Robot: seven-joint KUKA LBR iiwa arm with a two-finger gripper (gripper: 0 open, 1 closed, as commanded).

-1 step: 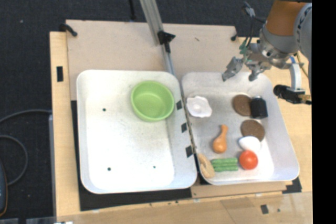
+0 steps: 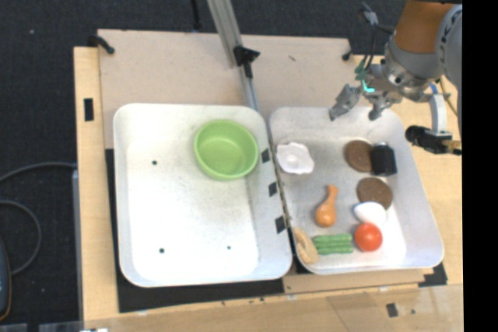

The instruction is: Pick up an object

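Observation:
My gripper (image 2: 359,103) hangs over the far edge of the right bin (image 2: 420,245), open, with nothing between its fingers (image 2: 340,105). Below it in that bin lie a brown disc (image 2: 358,155) and a black block (image 2: 383,159) side by side. A second brown disc (image 2: 374,190) sits nearer the front. A white lump (image 2: 295,158) lies at the bin's left, an orange gourd (image 2: 327,206) in the middle. At the front are a white egg shape (image 2: 370,211), a red tomato (image 2: 368,237) and a green pod (image 2: 333,244).
The left bin (image 2: 156,245) holds a green bowl (image 2: 226,149) near its far right corner. A tan piece (image 2: 305,246) rests by the right bin's front left corner. A metal pole (image 2: 222,8) slants up from between the bins.

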